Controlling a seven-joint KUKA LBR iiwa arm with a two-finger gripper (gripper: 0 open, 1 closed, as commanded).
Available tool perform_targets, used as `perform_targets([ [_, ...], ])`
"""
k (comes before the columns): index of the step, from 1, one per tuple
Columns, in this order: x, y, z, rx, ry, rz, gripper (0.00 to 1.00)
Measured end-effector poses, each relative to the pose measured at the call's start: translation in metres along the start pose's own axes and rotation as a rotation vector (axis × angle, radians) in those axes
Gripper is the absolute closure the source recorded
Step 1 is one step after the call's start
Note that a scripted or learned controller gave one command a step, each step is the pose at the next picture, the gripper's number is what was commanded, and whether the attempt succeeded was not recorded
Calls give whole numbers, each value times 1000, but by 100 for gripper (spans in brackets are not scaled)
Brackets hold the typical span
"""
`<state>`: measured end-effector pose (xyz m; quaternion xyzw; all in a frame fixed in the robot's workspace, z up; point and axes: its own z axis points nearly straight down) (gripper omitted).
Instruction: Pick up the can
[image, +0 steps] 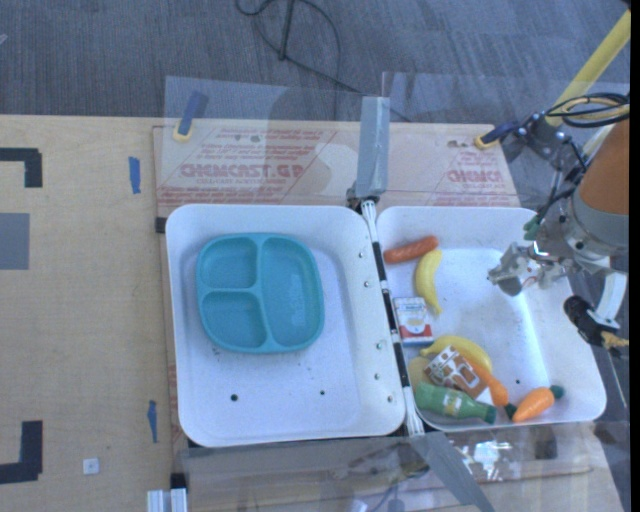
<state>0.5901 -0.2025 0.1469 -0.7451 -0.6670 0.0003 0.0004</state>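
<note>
The can (452, 369) lies in the right bin (560, 330), in the cluster of items at the bin's near-left corner. It appears to lie on its side, with its long axis running roughly from upper left to lower right; which end is the top cannot be told. Its label is printed in red, brown and white.

A yellow banana (468, 349) curves over its far side. A green bottle (455, 403) lies just below it, pointing left to right. An orange carrot (531, 403) with a green top lies near the bottle's right end.

Further up the bin are a small red-and-white carton (413, 319), a second banana (428, 281) and an orange, sausage-shaped item (411, 250).

The gripper (518, 268) hangs over the far-right part of the right bin, well apart from the can. Whether it is open or closed cannot be told.

The left bin (270, 400) holds a teal three-compartment plate (260, 293). Both bins are matte white plastic on a pale wooden bench (80, 300); grey carpet lies beyond.
</note>
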Motion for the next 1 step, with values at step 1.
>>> perform_targets([
  [1, 0, 50, -22, 0, -1, 114, 100],
])
